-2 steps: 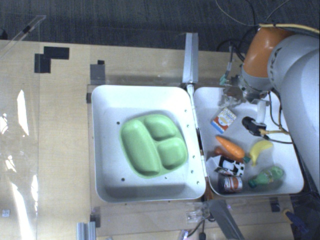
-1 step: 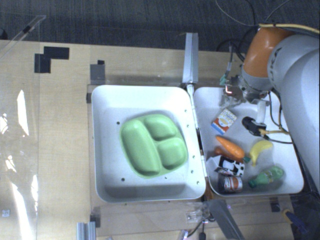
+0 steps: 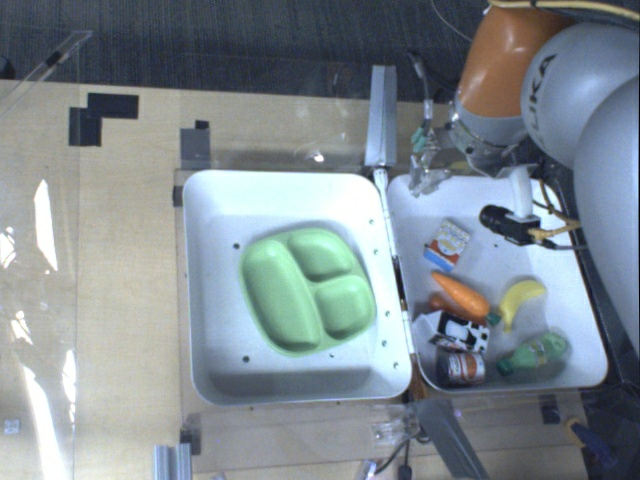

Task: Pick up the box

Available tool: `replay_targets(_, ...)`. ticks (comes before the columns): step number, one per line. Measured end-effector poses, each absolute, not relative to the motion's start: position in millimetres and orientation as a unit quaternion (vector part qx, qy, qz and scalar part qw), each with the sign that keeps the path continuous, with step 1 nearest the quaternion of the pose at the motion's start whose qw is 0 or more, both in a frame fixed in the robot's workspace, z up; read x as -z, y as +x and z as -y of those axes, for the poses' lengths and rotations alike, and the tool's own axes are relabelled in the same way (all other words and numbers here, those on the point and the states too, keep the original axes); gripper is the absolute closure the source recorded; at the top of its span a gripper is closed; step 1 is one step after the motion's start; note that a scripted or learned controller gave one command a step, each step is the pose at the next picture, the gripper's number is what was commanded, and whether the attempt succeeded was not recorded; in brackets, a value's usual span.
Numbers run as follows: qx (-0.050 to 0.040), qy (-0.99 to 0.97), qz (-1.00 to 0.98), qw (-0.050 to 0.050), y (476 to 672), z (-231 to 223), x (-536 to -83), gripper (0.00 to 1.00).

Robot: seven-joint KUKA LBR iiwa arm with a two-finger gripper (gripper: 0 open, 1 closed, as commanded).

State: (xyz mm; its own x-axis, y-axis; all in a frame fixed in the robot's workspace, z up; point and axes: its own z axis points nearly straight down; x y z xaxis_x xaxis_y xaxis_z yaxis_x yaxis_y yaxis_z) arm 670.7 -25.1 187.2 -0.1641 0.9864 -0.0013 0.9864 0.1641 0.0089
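Note:
The box [image 3: 449,244] is small, white and orange with a blue end, and lies in the upper middle of the right bin [image 3: 590,368]. My gripper [image 3: 427,171] hangs over that bin's far left corner, up and to the left of the box and apart from it. Nothing is seen in its grasp.
Below the box lie a carrot [image 3: 460,294], a banana [image 3: 520,300], a green bottle [image 3: 533,355], a can [image 3: 460,368] and a black-and-white item [image 3: 466,334]. The left bin [image 3: 215,218] holds a green divided plate [image 3: 307,288]. The arm fills the upper right.

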Motion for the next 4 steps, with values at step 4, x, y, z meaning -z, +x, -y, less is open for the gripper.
replay_targets(4, -0.0115, 0.637, -0.770, 0.019, 630.0, 101, -102, 0.00)
